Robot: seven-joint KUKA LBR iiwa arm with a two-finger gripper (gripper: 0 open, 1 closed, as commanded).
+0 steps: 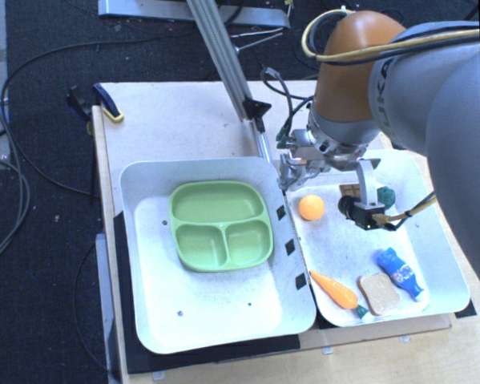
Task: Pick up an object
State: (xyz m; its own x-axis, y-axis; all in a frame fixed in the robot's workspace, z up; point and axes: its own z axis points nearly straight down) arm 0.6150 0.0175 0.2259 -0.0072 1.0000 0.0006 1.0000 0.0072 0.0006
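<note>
My gripper (290,175) hangs over the far left corner of the right bin (435,241), under the orange wrist band (359,36). An orange ball (311,207) lies just below and to the right of it, apart from it. Toward the near edge of the same bin lie a carrot (335,290), a slice of bread (379,293) and a blue bottle (400,271). A small green object (385,196) and a brown piece (350,191) sit near the arm's black fitting. Nothing shows held by the gripper.
A green divided plate (222,224) rests in the left bin (150,312). A slanted metal post (227,59) rises behind the bins, close to the gripper. Cables run across the dark floor at left.
</note>
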